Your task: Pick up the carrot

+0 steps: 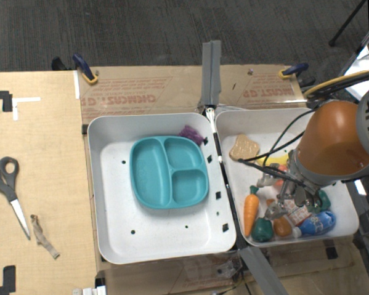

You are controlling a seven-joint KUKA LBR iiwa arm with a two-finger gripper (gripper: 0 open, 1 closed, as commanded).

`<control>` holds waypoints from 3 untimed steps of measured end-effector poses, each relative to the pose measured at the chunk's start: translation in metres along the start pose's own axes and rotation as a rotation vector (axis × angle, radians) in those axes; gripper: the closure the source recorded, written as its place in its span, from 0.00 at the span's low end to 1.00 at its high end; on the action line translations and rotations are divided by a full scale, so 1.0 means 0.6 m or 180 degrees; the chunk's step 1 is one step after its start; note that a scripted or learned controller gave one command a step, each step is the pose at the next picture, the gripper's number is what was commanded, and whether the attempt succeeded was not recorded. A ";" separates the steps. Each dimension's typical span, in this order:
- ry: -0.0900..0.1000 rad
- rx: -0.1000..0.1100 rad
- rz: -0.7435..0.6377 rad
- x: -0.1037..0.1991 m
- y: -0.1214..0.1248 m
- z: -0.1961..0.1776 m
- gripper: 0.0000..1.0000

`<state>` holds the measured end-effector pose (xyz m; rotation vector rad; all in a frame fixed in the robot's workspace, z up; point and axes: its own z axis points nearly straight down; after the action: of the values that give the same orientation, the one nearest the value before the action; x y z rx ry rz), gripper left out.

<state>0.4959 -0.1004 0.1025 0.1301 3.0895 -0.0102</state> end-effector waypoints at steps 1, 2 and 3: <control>0.0136 -0.0031 -0.0705 -0.106 0.023 0.020 0.00; 0.0138 -0.0031 -0.0675 -0.044 0.009 0.018 0.00; 0.0151 -0.0018 -0.0023 -0.184 0.127 -0.142 0.00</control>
<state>0.6082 -0.0329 0.1926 0.1207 3.1371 0.0011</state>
